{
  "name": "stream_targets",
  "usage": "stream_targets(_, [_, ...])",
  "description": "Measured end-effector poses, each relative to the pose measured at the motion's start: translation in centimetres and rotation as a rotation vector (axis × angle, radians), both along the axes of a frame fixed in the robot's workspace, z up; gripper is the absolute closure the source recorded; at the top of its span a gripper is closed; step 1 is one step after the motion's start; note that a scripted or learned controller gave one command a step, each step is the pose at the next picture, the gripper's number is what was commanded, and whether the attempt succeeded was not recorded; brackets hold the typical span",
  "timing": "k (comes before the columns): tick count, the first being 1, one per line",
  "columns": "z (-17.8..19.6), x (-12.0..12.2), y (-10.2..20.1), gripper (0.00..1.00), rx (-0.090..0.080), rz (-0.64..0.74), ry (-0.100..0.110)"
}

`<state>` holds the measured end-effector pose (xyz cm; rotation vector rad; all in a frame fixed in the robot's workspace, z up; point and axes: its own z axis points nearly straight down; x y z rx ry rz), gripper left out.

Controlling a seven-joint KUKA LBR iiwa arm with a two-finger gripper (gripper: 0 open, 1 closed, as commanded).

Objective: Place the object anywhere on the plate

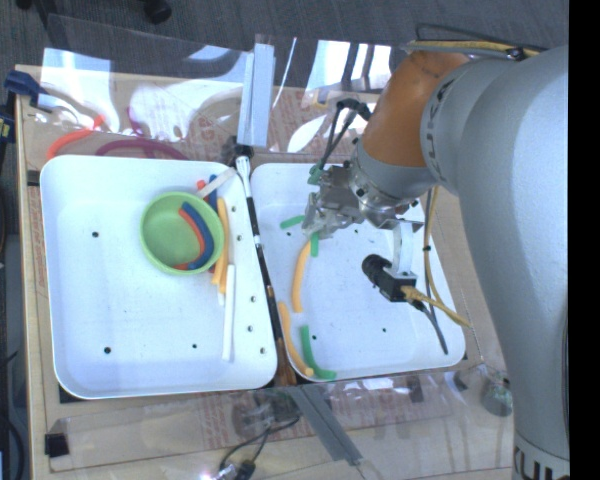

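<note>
Two white bins sit side by side on the surface. Left bin (100,338) holds the green plate (182,231); gripper (318,211) hovers over the right bin (380,348), near a yellow stick (300,273).

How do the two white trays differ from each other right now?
The left tray carries a green plate with red and blue pieces on it, and orange and white sticks beside the plate; the right tray has no plate, just loose yellow-orange sticks and small green bits. The robot's claw hangs over the right tray, while nothing reaches over the left tray. Both are shallow, white, rounded at the corners, and sit side by side.
</note>
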<state>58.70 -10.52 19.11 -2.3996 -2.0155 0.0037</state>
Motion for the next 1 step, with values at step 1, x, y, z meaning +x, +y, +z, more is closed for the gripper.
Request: stream_targets(1, [0.02, 0.01, -0.01, 0.00, 0.000, 0.000, 0.000])
